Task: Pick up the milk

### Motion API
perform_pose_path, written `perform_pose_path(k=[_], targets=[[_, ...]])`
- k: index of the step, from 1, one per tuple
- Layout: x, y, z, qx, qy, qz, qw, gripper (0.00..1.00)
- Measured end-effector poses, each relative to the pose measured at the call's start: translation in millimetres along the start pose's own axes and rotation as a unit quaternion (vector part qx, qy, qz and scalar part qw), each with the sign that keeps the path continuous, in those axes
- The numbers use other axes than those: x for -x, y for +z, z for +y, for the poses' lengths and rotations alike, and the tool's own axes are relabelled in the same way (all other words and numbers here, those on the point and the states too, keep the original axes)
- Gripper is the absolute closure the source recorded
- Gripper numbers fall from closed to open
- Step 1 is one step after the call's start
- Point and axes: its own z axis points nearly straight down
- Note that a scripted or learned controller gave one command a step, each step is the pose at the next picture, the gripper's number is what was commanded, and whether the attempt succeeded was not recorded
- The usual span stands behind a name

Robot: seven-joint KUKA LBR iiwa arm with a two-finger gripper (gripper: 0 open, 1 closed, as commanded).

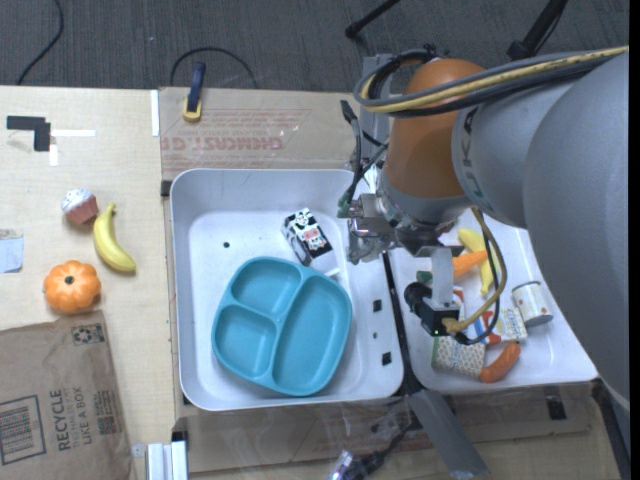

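The milk (307,236) is a small carton with black and white cow patches. It lies tilted in the left bin (200,268), just off the upper right edge of a blue divided plate (283,324). My gripper (362,232) hangs over the wall between the two bins, a short way right of the carton. Nothing of the carton shows inside it. The grey arm with its orange band (430,158) covers much of the right bin.
The right bin (560,353) holds an orange carrot (470,263), a yellow piece (468,239), a silver can (531,304), a red sausage (500,362) and a patterned packet (458,356). On the bench to the left lie a banana (112,240), a cupcake (79,207) and a small pumpkin (72,286).
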Motion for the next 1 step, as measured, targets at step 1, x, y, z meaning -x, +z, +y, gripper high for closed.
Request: perform_pose_path(k=[1], targets=[[-31.7, 8.4, 2.4, -0.001, 0.122, 0.000, 0.9925, 1.00]])
